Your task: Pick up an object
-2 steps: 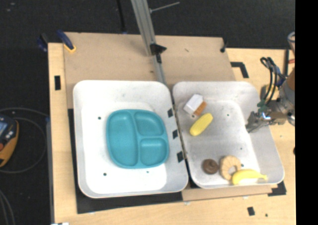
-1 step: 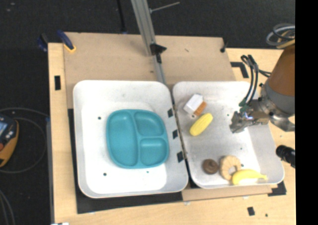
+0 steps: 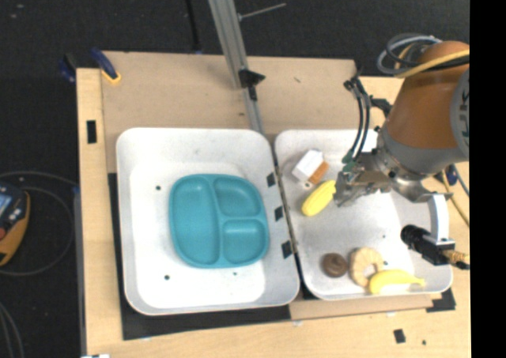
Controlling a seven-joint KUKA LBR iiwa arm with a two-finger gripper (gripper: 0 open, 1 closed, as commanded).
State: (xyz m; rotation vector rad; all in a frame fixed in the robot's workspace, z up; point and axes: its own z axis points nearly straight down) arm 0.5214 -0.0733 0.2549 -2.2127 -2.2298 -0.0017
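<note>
A tan bench (image 3: 182,92) fills mid-frame on a dark floor (image 3: 95,1); a grey metal post (image 3: 225,20) slants up at top centre.

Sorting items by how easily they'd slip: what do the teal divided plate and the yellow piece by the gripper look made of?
Teal divided plate: likely molded plastic, matte, uniform color, rounded compartments. Yellow piece: probably smooth plastic toy food, evenly colored; too small to be sure.

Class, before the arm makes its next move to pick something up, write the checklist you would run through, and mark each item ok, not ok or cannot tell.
1. Gripper over the right bin: ok.
2. Target close by, the yellow lemon-like piece beside the gripper: ok.
3. Anything already held: cannot tell.
4. White and orange item apart from the target: ok.
5. Banana, brown piece away from the gripper: ok.
6. Teal plate in the left bin, out of the way: ok.
</note>
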